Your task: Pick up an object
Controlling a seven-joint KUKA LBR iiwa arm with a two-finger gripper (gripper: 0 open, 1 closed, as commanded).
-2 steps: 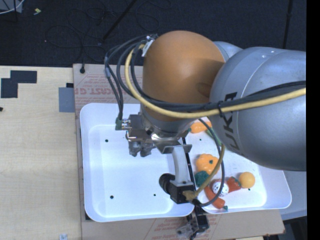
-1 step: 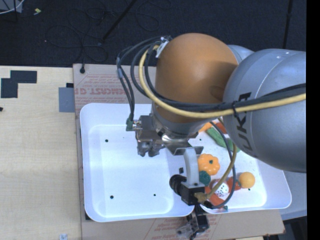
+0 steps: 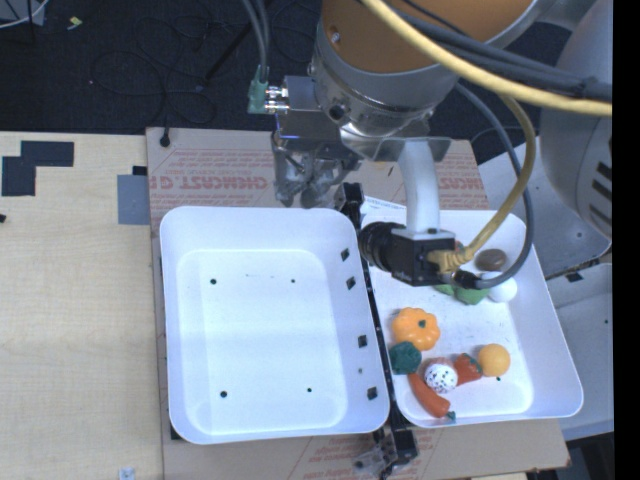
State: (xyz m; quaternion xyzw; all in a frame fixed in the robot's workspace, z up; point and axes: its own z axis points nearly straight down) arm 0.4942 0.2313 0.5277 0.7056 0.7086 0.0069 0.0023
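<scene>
orange pumpkin in bin, well apart from pincer, grip state unclear

A white left bin and a white right bin sit side by side on brown cardboard with red letters, on a pale bench.

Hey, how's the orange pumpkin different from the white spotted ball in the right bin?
The pumpkin is orange and lobed; the spotted ball is white with dark dots. The pumpkin looks bigger and lies farther back; the spotted ball sits nearer the front rim. Both are roundish, in the right bin.
</scene>
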